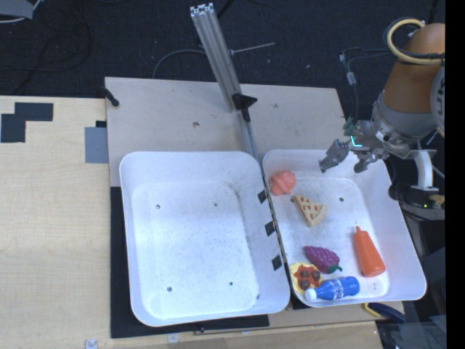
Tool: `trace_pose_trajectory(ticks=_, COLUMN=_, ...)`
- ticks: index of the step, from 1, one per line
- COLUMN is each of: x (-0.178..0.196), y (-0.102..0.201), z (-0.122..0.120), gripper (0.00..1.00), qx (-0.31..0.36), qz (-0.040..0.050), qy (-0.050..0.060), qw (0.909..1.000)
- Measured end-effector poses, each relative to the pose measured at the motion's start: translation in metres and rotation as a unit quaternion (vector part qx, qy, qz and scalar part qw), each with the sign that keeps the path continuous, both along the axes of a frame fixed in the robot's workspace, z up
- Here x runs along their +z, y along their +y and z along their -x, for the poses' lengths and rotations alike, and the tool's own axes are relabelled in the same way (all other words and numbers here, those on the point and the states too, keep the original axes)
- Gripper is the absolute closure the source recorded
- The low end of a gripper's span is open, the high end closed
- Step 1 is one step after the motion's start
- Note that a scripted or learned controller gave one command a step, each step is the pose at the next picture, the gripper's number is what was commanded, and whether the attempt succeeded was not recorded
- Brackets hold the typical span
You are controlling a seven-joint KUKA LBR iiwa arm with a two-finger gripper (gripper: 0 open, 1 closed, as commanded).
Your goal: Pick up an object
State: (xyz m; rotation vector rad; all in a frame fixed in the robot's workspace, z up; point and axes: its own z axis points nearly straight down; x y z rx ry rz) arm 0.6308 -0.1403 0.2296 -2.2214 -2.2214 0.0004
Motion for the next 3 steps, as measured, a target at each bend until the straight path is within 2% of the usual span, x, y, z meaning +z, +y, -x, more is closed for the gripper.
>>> trace_pose_trajectory(ticks=1, x=0.0, y=0.0, z=0.0, gripper=0.0, qx=0.0, qz=0.0, qy=0.0, qw=1.0)
trace_pose_trajectory(ticks=3, x=-0.115, y=0.009, z=0.003, gripper=0.0, qx=0.0, qz=-0.0004, qy=0.002, qw=1.0)
